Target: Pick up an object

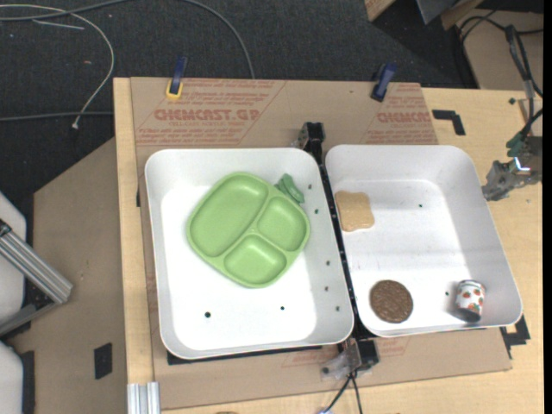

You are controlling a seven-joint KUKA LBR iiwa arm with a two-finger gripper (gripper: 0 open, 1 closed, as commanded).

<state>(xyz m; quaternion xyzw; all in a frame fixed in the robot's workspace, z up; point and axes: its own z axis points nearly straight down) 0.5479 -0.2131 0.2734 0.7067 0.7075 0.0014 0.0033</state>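
Gripper [503, 179]: at right bin's [448, 160] outer rim, grip state unreadable | flat round brown patty [392, 301] lies isolated, likely easiest pick | nothing lifted.

A robot lab or test workshop. Two white bins [414, 166] sit on a cardboard-topped desk [259, 110] held by blue clamps [177, 76]. Loose cables [103, 33] trail over dark carpet [52, 84], beside aluminium framing [34, 261].
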